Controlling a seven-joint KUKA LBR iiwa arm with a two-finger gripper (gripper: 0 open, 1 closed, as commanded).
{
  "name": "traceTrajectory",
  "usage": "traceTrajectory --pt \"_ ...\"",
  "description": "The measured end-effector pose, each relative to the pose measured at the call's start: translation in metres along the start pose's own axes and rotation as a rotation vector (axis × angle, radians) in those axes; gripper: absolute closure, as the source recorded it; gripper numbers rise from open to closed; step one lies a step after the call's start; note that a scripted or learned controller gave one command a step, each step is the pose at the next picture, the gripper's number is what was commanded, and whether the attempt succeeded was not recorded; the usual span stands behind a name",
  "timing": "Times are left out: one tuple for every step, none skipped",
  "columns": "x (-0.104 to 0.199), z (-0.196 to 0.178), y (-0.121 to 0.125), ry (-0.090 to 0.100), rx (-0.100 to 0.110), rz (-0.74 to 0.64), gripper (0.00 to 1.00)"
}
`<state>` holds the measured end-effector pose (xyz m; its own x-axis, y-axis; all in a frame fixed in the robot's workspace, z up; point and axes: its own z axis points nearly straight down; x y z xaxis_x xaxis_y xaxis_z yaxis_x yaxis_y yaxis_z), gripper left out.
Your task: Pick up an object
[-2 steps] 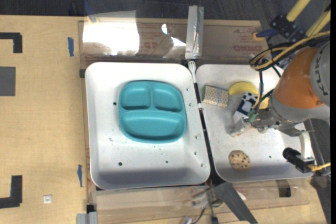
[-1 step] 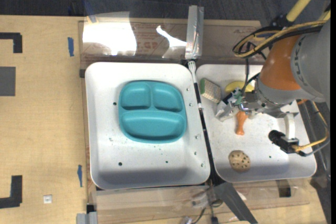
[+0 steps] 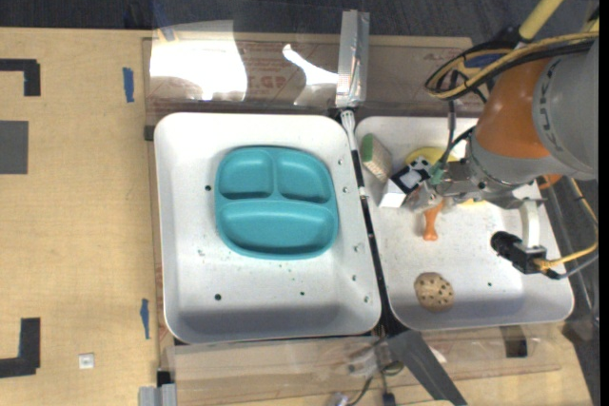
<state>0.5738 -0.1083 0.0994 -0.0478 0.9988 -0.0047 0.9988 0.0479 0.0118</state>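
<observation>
Camera view looked down at a slant on two shallow white bins set side by side on the surface. The left bin (image 3: 181, 233) held a teal divided plate (image 3: 277, 202) lying flat near its middle. The right bin (image 3: 533, 299) carried the loose objects: a round, speckled brown cookie-like piece (image 3: 434, 290) near its front edge, a small orange piece (image 3: 431, 223) further back, a yellow item (image 3: 425, 155) and a black-and-white item (image 3: 412, 176) close to the back wall, and a green-and-tan object (image 3: 373, 157) leaning against the divider between the bins.

The grey arm with its orange band (image 3: 509, 114) reached in from the right, its wrist over the back half of the right bin. The gripper (image 3: 428, 195) sat low among the clutter, just above the orange piece and beside the black-and-white item. Whether its fingers were spread or closed could not be told, nor whether anything lay between them. The cookie-like piece lay well apart from the gripper.
</observation>
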Motion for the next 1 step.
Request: traceTrajectory --pt "0.1022 -0.0887 0.0003 0.008 0.005 -0.001 1.0"
